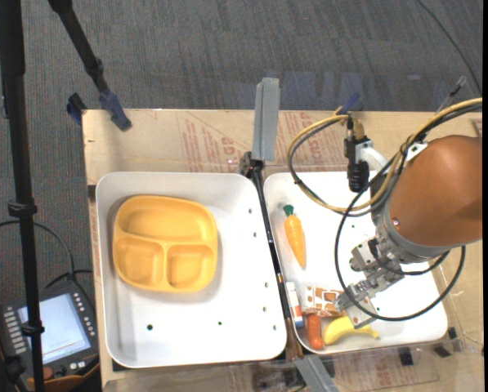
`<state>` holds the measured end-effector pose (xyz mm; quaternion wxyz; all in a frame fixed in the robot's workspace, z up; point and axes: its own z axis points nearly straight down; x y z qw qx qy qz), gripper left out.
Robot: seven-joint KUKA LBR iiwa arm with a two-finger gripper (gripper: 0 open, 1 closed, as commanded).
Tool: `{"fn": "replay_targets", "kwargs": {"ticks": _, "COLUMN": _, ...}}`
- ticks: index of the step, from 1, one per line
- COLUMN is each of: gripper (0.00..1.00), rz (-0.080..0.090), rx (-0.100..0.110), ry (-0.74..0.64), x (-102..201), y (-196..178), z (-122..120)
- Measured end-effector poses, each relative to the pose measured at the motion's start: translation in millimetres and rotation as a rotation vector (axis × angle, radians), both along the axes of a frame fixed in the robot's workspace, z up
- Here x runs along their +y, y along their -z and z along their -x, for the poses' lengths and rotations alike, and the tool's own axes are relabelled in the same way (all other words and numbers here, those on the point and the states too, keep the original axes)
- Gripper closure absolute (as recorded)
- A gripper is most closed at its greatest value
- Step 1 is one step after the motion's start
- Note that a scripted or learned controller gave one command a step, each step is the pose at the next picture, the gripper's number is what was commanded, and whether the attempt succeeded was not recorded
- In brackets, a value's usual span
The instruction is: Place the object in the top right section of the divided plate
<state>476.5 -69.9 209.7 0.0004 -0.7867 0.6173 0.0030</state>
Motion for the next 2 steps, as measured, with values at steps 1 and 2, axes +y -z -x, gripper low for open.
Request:
{"fn": "replay_targets", "kwargs": {"ticks": 1, "gripper": 1.00, "rz": -0.002, "rx": 0.001, "ry": 0.100, "x": 47.0, "y": -123.7, "z": -1.0}}
{"fn": "replay_targets", "kwargs": {"ticks": 2, "gripper": 1.00, "rz": -0.004, "rx": -0.003, "ry": -0.119, "x": 111.1, "y": -225.5, "z": -5.7}}
